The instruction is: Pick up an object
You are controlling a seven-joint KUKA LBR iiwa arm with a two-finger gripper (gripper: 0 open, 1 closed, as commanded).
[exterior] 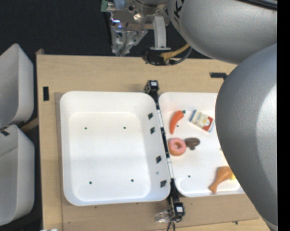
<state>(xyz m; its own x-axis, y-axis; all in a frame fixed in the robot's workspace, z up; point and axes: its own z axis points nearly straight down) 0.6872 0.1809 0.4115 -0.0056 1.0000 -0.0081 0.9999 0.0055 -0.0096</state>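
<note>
The right bin (198,189) holds an orange carrot (176,121), a small white carton with red and blue print (202,120), a pink doughnut (177,146), a small brown piece (192,142) touching the doughnut's right side, and an orange drumstick-like toy (221,178) near the front. My gripper (124,46) hangs high at the top of the camera view, beyond the bench's far edge and well away from both bins. Nothing shows between its fingertips.
The left bin (68,148) sits beside the right one, joined by a black clip rail (160,143). The bulky grey arm (246,105) covers the right bin's right side. White boxes (7,129) stand at the far left.
</note>
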